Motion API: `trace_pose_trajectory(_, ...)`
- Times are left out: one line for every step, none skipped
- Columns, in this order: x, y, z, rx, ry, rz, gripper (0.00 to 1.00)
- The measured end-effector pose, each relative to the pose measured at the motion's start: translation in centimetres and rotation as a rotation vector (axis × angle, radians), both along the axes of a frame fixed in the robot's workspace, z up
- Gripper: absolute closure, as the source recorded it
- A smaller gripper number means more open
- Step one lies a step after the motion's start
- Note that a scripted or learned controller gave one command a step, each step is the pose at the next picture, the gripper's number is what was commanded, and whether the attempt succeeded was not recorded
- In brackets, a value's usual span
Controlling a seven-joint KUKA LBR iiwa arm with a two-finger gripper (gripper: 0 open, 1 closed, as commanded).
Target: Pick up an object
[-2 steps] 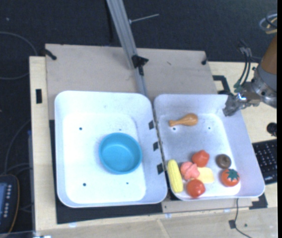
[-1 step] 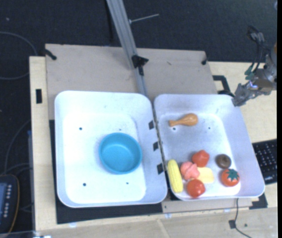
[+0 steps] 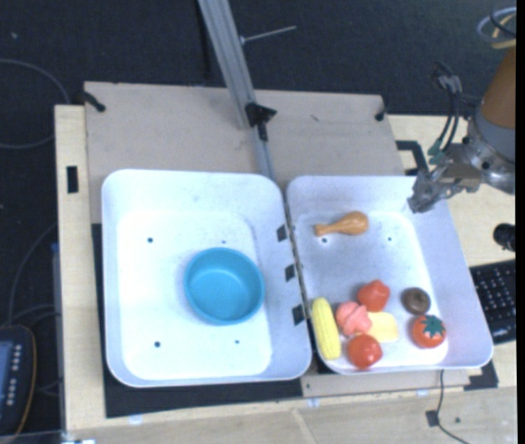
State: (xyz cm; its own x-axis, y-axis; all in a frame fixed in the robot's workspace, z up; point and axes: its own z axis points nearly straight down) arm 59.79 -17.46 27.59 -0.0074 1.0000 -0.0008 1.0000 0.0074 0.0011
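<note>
White and shallow, two plastic bins sit side by side on the bench. The left bin (image 3: 133, 248) holds a round blue bowl (image 3: 224, 285), which sits near the middle.

The right bin (image 3: 447, 248) holds toy food. A tan chicken drumstick (image 3: 343, 224) lies alone near the top. Lower down, a yellow corn cob (image 3: 325, 327) lies along the left wall. Beside it sit a pink lumpy toy (image 3: 352, 317), a pale yellow block (image 3: 383, 326), and two red tomatoes, one above (image 3: 372, 295) and one below (image 3: 364, 351). A small brown round toy (image 3: 416, 300) sits to the right, with a red strawberry with a green top (image 3: 428, 330) just under it.

The grey arm's gripper (image 3: 424, 197) hangs over the top right corner of the right bin, well apart from the toys. It is too small and dark to tell how it is set. Nothing shows in it.
</note>
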Motion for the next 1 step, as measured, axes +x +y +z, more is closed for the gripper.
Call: trace_pose_trajectory(-2.27,4.02,-0.67,0.001,0.002,0.0,1.0)
